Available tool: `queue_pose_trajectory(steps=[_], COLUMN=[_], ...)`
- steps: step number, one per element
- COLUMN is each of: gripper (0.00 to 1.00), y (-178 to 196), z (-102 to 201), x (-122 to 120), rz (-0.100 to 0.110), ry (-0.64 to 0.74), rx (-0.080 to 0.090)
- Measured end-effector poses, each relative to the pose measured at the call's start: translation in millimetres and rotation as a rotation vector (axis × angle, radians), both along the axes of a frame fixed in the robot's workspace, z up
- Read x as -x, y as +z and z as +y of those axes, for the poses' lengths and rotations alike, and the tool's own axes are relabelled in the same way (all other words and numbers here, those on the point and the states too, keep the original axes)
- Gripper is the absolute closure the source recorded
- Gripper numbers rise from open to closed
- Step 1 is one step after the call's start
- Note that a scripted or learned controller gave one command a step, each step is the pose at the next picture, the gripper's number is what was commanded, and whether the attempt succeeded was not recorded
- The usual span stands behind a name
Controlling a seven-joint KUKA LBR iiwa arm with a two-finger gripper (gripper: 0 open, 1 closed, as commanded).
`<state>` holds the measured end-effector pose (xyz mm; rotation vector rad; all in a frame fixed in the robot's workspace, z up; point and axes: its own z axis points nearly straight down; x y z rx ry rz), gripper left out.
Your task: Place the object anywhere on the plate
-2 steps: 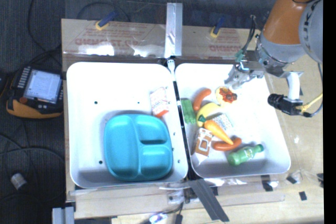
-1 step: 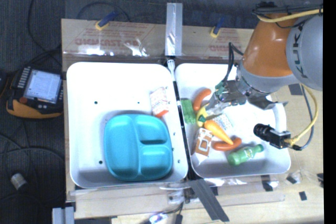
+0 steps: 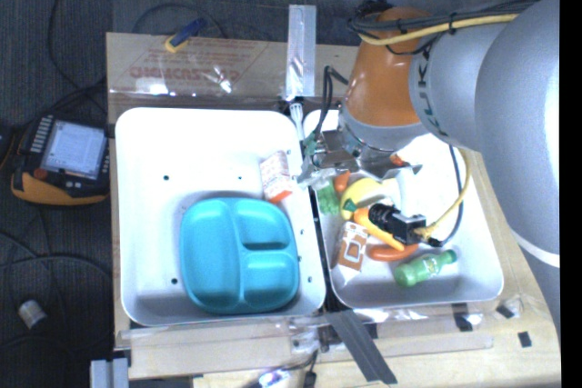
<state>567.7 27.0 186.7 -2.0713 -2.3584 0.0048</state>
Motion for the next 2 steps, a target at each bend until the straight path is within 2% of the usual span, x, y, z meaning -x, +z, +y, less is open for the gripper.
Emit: queue_pose_trajectory(steps=[1, 2], gripper=[1.0, 0.0], y=[-57.3, -57.1], z=[78.3, 78.4], x=[58.6, 58.5], rz=[0.002, 0.003], ry=[-0.067, -0.067], rx=[0.001, 0.0])
